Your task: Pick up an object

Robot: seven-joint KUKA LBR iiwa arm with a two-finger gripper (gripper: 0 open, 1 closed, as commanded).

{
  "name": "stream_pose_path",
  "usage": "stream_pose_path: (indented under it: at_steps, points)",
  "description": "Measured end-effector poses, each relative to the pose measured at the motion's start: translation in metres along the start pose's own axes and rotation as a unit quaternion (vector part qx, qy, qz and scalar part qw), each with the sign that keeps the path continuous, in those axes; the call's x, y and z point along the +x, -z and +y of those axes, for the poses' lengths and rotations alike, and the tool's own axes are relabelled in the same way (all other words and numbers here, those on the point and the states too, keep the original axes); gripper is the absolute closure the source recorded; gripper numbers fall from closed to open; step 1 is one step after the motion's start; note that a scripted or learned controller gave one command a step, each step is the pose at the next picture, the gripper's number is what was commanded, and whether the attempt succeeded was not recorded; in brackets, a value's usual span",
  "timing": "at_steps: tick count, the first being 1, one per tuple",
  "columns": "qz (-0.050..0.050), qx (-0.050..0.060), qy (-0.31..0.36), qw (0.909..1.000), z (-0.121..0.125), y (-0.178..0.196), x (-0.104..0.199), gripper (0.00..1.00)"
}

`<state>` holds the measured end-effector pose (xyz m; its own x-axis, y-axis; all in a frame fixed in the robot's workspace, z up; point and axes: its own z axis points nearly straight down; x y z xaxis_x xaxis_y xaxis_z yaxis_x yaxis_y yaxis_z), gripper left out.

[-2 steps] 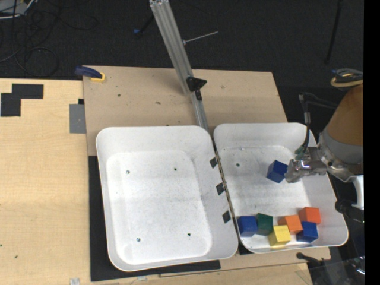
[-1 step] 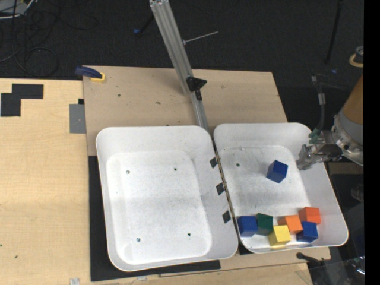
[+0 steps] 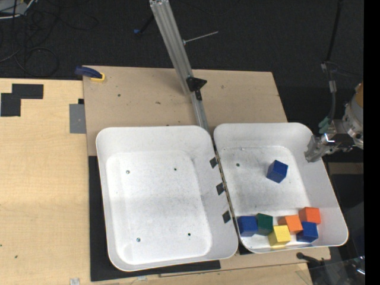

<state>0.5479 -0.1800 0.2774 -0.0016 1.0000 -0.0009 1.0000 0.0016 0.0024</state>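
A lone blue cube (image 3: 276,171) lies in the middle of the right bin (image 3: 255,135). Along that bin's near edge sits a cluster of cubes: blue (image 3: 247,225), green (image 3: 264,222), yellow (image 3: 279,235), orange (image 3: 293,222), red-orange (image 3: 311,215) and another blue (image 3: 307,232). My gripper (image 3: 318,146) hangs over the right rim of the right bin, to the right of the lone blue cube and a little farther back than it. Nothing is seen in its grasp.
The left bin (image 3: 119,144) stands beside the right one, with black clips (image 3: 219,187) on the shared edge. A slanted aluminium bar (image 3: 176,51) rises behind the bins. A blue-handled clamp (image 3: 89,73) lies at the back left of the board.
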Motion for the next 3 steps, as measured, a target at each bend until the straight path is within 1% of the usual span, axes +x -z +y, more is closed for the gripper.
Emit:
stream_pose_path:
  at_steps: [1,3]
  points:
    - [0.002,0.003,0.002,1.0000,0.000,-0.005,0.062,1.00]
    - [0.002,0.004,0.001,1.0000,0.013,-0.037,0.169,1.00]
